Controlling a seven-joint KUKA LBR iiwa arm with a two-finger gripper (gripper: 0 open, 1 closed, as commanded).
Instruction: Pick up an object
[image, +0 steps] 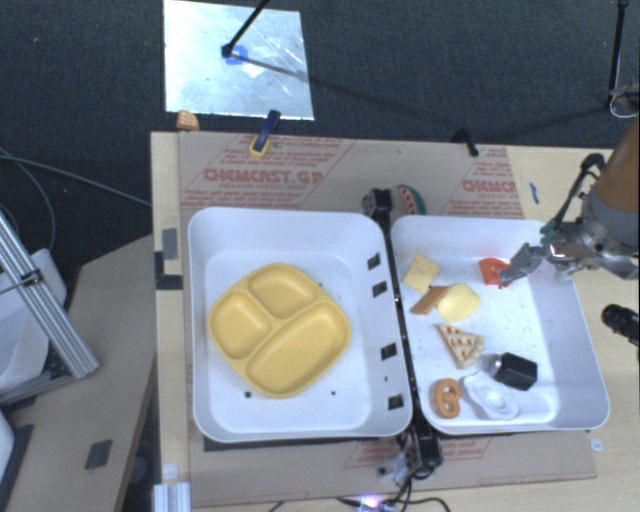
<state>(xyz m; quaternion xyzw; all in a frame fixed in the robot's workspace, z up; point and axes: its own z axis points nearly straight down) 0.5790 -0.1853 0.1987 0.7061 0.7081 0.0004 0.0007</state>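
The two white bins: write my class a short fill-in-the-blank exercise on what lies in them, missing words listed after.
1. The yellow divided plate lies in the ____ bin.
2. The plate has ____ compartments.
3. The tool hovers beside an ____ object in the right bin.
4. The black block lies near that bin's ____ edge.

Missing words: left; three; orange; front

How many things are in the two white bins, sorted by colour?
Yellow: 3, divided plate, cheese square, round piece
Orange or brown: 3, pizza slice, pretzel, brown stick
Red: 1
Black: 1
White: 1
Total: 9
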